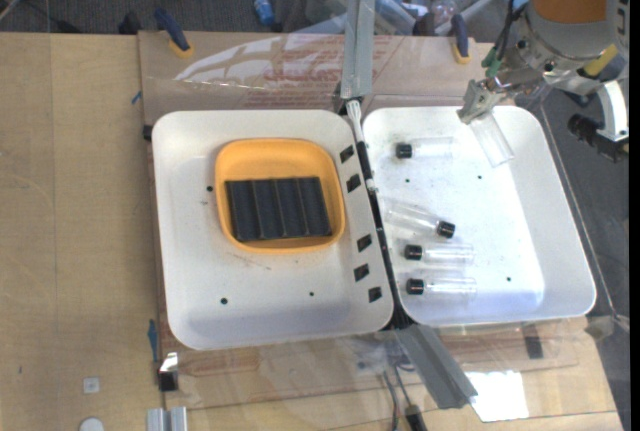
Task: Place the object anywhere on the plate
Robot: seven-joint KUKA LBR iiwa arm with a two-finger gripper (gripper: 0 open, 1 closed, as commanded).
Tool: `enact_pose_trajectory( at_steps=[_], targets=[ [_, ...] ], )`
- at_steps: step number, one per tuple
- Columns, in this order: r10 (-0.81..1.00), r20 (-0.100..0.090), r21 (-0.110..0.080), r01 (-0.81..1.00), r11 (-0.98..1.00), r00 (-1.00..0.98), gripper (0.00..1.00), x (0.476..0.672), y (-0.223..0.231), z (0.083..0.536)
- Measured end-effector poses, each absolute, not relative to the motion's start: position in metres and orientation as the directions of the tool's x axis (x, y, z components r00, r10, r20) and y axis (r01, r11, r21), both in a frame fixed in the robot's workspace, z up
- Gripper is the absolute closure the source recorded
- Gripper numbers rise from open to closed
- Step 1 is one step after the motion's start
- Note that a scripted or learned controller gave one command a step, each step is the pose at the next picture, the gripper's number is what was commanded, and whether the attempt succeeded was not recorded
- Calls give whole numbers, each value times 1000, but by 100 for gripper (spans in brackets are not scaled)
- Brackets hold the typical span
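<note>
Wooden bench (70,219) carries two white bins. Left bin (190,304) has an orange plate (232,167) with a black grooved insert (278,209). Right bin (530,249) has four clear black-capped tubes: one (420,150) near the far edge, three (430,254) by the divider. Gripper (478,107) sits over the right bin's far edge; can't tell whether the jaws are open. A clear tube (497,145) lies just beneath it.

Single fixed overhead camera, slanted down, both bins (270,319) framed.

Clear plastic tubes (430,150), glossy white bins (560,219), matt wood bench (70,219).
</note>
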State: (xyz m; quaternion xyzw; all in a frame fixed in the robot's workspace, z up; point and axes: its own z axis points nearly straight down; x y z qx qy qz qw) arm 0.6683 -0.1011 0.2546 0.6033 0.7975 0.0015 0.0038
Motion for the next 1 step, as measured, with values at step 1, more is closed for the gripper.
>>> enact_pose_trajectory(
  at_steps=[1],
  targets=[
    [928,-5,6,928,372,-372,100,668,-107,264]
  ],
)
